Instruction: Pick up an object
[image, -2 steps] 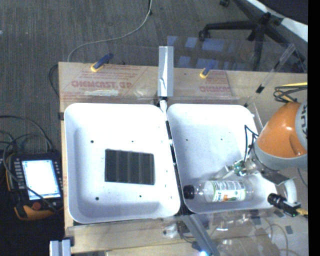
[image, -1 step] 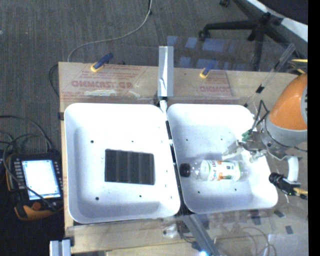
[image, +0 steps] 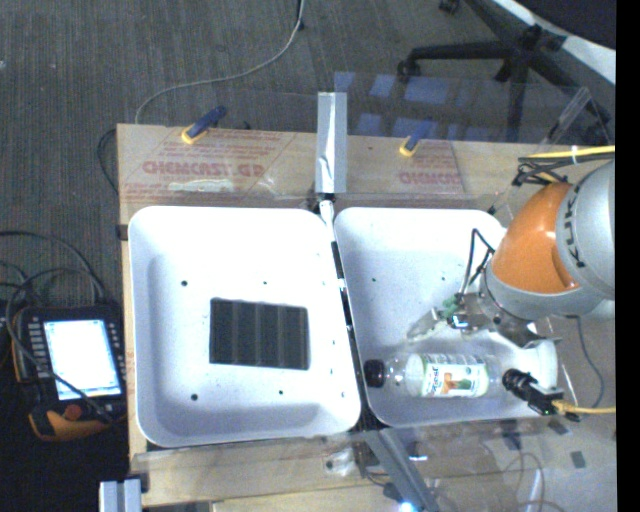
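Observation:
A clear plastic bottle (image: 440, 378) with a black cap and an orange-and-green label lies on its side along the front wall of the right bin (image: 400, 250), cap pointing left. My gripper (image: 437, 320) hangs low in that bin just behind and above the bottle's middle, tilted towards the left. The grey wrist with its orange band (image: 530, 255) covers the bin's right side. Nothing shows in the gripper's grasp.
A black ribbed rectangular pad (image: 258, 333) lies flat in the middle of the left bin (image: 160, 250). An upright metal post (image: 330, 150) stands behind the seam between the bins. A control pendant with a lit screen (image: 75, 360) sits off the bench's left side.

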